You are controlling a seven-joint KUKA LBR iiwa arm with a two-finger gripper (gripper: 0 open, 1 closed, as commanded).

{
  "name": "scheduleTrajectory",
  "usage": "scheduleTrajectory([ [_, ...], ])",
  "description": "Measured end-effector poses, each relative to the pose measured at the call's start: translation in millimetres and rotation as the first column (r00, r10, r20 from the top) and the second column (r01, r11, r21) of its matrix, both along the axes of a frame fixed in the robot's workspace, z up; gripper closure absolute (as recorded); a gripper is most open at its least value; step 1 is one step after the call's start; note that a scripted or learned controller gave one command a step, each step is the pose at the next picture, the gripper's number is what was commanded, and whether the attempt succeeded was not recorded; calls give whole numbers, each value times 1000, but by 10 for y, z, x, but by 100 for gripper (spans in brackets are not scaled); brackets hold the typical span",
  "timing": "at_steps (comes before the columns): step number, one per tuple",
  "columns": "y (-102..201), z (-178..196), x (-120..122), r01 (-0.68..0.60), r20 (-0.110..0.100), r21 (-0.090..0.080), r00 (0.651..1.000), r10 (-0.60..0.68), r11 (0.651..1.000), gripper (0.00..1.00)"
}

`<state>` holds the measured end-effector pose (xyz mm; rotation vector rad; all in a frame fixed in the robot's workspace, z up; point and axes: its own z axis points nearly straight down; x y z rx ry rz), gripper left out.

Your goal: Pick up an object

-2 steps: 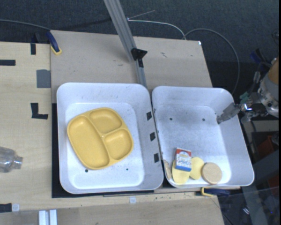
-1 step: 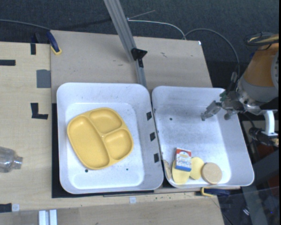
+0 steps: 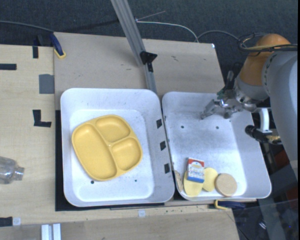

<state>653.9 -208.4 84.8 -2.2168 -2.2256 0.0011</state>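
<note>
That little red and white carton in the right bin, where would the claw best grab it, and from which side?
Probably from straight above, fingers closing across the small carton's two long sides near its middle. It seems to lie flat, its lower end touching the yellow pieces, with the round tan disc further right. Its upper half looks freest. The gripper hangs over the bin's far end.

The arm (image 3: 277, 79) runs off the right edge behind the gripper (image 3: 221, 108), whose finger gap is too small to judge. Far left, a bottle (image 3: 5, 169), perhaps clear plastic, is cropped.
</note>
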Motion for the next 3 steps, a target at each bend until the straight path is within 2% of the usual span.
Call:
scheduleTrajectory([
  [1, 1032, 36, -484, -2, -2, 2, 1000, 2, 1000, 0],
  [2, 498, 35, -500, 6, -1, -1, 1000, -6, 1000, 0],
  [3, 358, 45, -1280, 7, -2, -1, 1000, -7, 1000, 0],
])
